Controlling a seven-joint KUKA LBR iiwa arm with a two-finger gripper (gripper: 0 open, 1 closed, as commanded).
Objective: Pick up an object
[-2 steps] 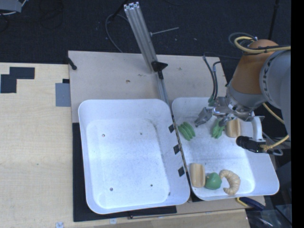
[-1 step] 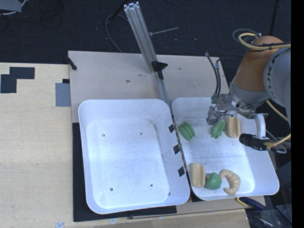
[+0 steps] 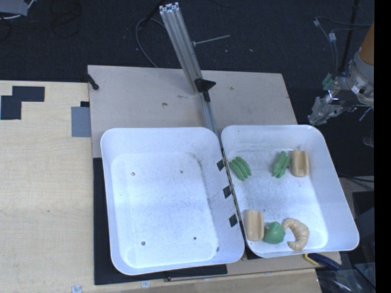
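The right bin (image 3: 269, 130) holds several small items. A green ridged piece (image 3: 239, 168) lies near its left wall. Farther right, a green leafy piece (image 3: 281, 163) rests against a tan bread-like piece (image 3: 299, 163). Along the near side sit a tan block (image 3: 253, 224), a green rounded piece (image 3: 274, 232) and a curved tan croissant shape (image 3: 297, 233), close together. My gripper (image 3: 322, 110) hangs outside the bin, beyond its far right corner, over the dark floor, with nothing seen in it.
The left bin (image 3: 159, 200) sits beside the right one, with black clips (image 3: 227, 191) along the shared wall. A metal rail (image 3: 186, 50) slants down from the back toward the bins. Cables hang at the far right near the arm.
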